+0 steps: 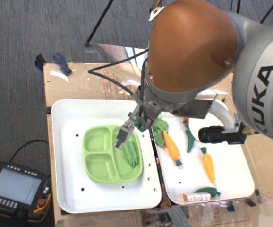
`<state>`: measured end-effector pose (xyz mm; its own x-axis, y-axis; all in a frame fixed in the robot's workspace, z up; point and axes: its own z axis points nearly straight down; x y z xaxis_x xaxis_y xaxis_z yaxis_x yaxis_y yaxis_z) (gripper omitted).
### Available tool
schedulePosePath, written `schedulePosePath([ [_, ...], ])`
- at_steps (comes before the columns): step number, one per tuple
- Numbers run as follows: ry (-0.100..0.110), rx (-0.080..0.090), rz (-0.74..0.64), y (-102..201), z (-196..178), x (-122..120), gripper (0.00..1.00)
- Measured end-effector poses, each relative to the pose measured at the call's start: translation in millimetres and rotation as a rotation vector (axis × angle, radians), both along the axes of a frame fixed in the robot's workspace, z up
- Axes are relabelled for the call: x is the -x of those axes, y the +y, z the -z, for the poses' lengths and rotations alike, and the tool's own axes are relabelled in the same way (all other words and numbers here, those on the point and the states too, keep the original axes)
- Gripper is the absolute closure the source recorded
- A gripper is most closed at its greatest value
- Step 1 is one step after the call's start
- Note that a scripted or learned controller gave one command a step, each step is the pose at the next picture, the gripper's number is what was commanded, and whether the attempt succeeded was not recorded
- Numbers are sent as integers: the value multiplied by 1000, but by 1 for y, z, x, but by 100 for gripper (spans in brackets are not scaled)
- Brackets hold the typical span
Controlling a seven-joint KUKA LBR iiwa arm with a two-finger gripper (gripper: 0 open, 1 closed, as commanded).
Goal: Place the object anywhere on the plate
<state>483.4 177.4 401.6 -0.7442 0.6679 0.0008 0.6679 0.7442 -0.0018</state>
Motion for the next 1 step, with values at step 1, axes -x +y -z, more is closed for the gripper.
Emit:
schedulePosePath([
  [1,1,1,-3,2,-9,-1,100],
])
